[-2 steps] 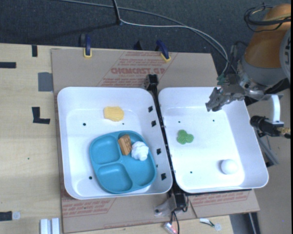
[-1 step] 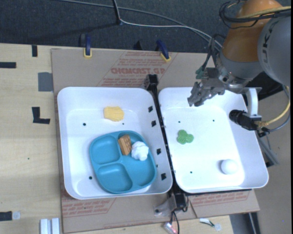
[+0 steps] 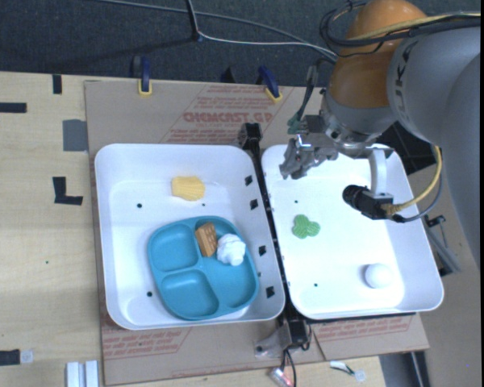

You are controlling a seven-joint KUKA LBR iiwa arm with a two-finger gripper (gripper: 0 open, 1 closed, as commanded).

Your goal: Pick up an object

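My gripper hangs over the upper left part of the right bin, well above its floor, with nothing seen between its fingers. A green leafy piece lies on that bin's floor below and slightly right of the gripper. A white ball rests near the bin's lower right corner. In the left bin a yellow piece lies above a blue divided plate. The plate carries a brown block and a white lump.
The grey arm with its orange band fills the upper right and overhangs the right bin's far edge. A black fitting with cables hangs over the bin's right side. Clips hold the cardboard under the bins.
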